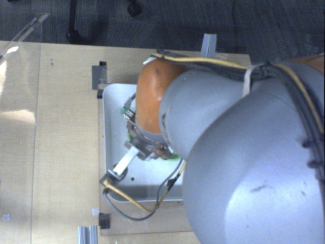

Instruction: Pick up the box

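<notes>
bench [56, 151] of pale wood, white bin [112, 131], dark carpet [177, 14] beyond; claw [147, 147] state unclear.

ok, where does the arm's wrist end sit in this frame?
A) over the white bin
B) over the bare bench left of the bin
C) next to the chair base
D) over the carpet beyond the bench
A: the arm comes in from the right, and its orange band with the wrist below it lies over the white bin, whose left wall and a strip of floor show beside it.
</notes>
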`<act>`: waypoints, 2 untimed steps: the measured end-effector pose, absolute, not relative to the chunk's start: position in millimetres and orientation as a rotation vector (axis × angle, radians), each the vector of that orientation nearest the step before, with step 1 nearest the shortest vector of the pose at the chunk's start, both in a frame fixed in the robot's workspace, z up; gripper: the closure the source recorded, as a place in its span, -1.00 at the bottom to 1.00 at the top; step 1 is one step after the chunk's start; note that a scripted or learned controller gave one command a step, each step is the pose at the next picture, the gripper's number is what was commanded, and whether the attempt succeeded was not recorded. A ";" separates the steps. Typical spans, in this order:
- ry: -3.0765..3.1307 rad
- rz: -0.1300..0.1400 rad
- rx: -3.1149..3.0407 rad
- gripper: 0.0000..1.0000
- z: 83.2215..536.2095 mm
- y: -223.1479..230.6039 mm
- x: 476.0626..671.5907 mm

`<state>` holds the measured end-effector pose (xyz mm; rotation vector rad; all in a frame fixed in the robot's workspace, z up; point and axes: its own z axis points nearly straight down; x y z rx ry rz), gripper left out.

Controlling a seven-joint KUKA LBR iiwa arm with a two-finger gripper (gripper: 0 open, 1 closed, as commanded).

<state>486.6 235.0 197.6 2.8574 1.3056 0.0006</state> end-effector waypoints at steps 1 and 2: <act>1.632 0.011 2.683 1.00 435.8 170.0 491.7; 1.513 0.001 2.753 1.00 308.9 180.4 486.9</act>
